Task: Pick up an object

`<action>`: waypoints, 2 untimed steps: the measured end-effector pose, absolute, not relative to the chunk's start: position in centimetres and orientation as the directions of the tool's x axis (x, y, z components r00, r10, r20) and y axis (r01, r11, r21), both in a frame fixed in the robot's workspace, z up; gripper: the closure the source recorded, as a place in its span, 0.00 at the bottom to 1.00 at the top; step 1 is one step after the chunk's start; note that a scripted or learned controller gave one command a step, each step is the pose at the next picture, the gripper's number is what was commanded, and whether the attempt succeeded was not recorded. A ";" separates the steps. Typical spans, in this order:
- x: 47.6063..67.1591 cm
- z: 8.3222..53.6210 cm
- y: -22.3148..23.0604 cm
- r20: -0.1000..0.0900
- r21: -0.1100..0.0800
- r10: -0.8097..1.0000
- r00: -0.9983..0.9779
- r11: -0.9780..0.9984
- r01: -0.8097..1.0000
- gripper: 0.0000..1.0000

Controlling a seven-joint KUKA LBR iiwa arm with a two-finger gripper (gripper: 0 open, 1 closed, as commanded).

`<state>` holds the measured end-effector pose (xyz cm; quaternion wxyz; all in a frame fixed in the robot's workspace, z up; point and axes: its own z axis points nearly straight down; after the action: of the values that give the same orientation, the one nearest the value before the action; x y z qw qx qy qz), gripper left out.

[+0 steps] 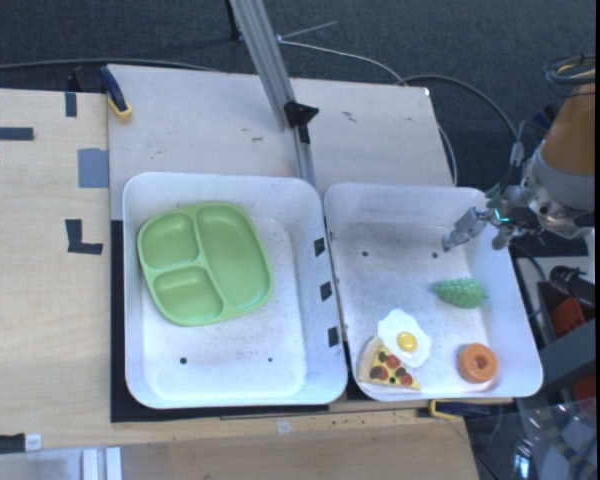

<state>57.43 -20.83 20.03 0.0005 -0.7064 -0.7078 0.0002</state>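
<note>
Nearest: triangular toy pizza slice [388, 366], touching white fried egg [404, 334], beside orange doughnut [477, 362]. Above, knobbly green piece [461, 291]; higher, two-finger gripper [478, 229], spread, grasping nothing.

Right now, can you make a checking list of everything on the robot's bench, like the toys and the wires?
Surface: two white bins, left bin and right bin, speckled with dark marks.
Job's things: green bumpy toy, fried egg, pizza slice and orange donut, all in the right bin.
Clutter: green divided tray in the left bin.
Grippers: gripper over the right bin's upper right, nothing between its fingers.
Cables: thin cable behind the bench.
Surroundings: dark carpet, metal pole, wooden board with tape.
</note>
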 end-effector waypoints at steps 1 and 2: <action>58.2 14.1 -20.6 0.001 -0.006 1.000 -0.003 0.003 1.000 0.00; 58.2 8.8 -20.5 -0.002 -0.002 1.000 -0.002 0.002 1.000 0.00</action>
<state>58.19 -20.50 8.83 0.0001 -0.7065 -0.7078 0.0013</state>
